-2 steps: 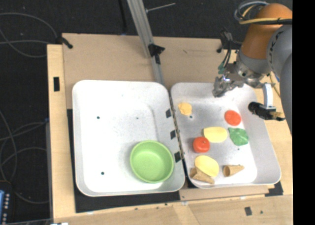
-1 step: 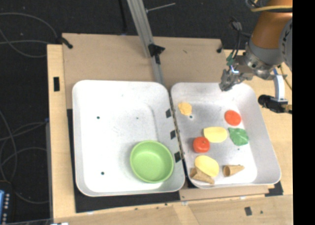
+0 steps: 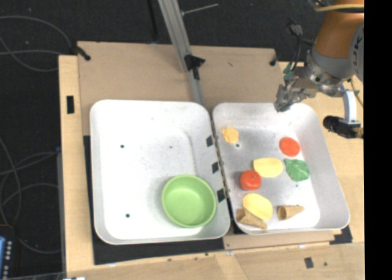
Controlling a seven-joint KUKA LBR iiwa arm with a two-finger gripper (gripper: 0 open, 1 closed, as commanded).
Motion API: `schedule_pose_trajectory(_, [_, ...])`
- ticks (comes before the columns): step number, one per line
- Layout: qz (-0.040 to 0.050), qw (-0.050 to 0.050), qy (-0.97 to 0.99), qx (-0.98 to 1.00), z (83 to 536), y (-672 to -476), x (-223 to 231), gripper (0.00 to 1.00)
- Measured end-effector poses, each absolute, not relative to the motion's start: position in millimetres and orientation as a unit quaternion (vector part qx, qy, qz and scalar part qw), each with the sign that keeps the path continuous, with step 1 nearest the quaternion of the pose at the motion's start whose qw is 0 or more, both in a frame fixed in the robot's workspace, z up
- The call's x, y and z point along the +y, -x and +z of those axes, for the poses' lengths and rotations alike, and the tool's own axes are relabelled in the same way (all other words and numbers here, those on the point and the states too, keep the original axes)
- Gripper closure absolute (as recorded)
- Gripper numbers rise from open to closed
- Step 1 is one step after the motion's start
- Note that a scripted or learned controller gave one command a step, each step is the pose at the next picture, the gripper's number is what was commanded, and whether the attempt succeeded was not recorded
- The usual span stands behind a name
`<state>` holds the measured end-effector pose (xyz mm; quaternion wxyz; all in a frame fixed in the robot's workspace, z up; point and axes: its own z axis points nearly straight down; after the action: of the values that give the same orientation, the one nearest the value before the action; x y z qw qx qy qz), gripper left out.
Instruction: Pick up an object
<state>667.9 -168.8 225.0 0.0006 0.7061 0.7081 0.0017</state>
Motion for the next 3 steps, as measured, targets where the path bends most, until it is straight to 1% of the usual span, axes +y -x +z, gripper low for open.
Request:
schedule_pose_trajectory(1, [0.0015,0.000,-0.705,0.710,238.5,-660.3,-116.9,1.00])
schedule_pose_trajectory(2, [0.0014,-0.001,-0.704,0.710,248.3,-644.5,-60.6,1.00])
schedule_pose_trajectory(3, [-0.0002,-0.001,-0.705,0.709,237.3,-632.2,-12.7,1.00])
